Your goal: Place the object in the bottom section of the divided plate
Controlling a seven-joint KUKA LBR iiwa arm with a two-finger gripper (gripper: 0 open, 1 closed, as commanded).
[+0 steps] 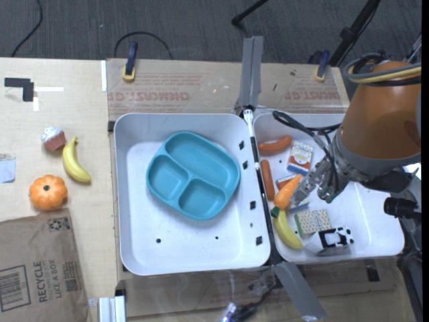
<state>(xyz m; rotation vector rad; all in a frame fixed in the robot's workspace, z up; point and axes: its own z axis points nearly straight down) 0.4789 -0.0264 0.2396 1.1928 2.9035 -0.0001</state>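
Clutter is the main hazard. The gripper [310, 188] hangs low in the right bin [375, 243], right at the carrot [287, 192], with sausages [275, 145], a banana [288, 230] and small food packets [301, 157] crowded just beside it. Whether the fingers are spread or pinching the carrot I cannot tell; the wrist hides them. A grasp here could catch a neighbour as well, or nudge the carrot aside and come up with nothing. The blue divided plate [193, 174] lies in the left bin [134, 247], well apart, tilted, so its bottom section [199, 198] is a small target; a loose hold may drop the object at the divider between the bins.
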